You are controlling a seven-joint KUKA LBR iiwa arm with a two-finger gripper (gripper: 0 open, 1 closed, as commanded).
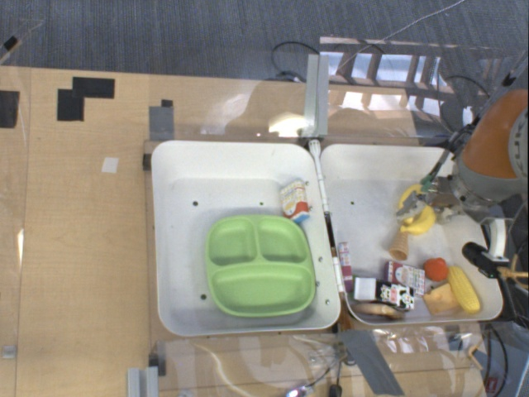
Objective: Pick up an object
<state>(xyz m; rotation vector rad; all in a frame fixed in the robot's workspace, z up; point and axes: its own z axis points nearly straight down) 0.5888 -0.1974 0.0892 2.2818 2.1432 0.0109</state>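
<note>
rounded glossy green tray [260,265] lies in smooth white bin [178,222].

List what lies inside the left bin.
A green divided plate and a small carton against the right wall of the left bin. Anything under the plate is hidden.

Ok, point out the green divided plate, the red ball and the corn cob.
green divided plate [261,288], camera view, on its large front compartment.
red ball [436,269], camera view, on the ball's top.
corn cob [463,288], camera view, on the middle of the cob.
</note>
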